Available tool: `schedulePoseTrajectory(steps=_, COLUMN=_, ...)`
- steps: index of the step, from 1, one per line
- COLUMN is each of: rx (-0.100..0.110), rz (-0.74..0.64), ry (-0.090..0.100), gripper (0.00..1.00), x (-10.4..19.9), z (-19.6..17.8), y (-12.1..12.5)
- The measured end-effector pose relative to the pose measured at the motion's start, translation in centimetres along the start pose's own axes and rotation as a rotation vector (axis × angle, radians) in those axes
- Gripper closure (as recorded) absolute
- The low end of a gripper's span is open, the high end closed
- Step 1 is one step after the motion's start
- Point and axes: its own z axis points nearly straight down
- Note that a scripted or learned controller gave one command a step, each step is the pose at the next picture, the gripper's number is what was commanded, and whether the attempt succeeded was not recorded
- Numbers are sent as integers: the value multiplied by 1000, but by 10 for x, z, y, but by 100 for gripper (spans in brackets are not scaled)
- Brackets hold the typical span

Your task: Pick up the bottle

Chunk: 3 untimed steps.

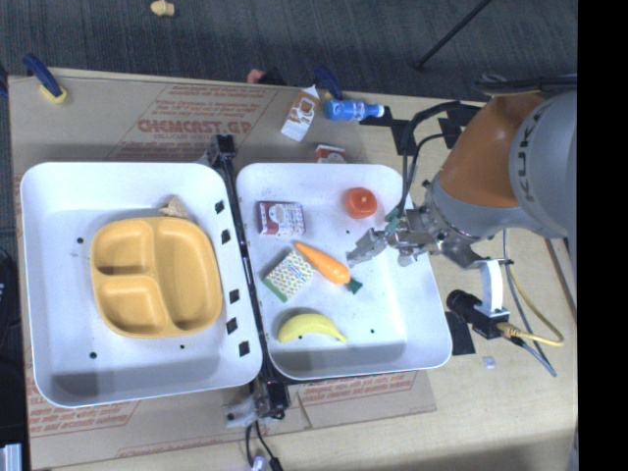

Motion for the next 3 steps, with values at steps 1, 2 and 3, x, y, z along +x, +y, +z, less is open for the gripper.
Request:
schedulePoseTrajectory(steps=1, rx=2, rz=-5, ry=1, gripper=100, x=0, z=-10, y=0)
schedulePoseTrajectory(steps=2, rx=0, rz=-217, ry=0, gripper=100, x=-7, z=12, y=-52)
schedulePoseTrajectory(steps=3, rx=0, rz=-468, ry=0, gripper=100, x=16, z=7, y=-51)
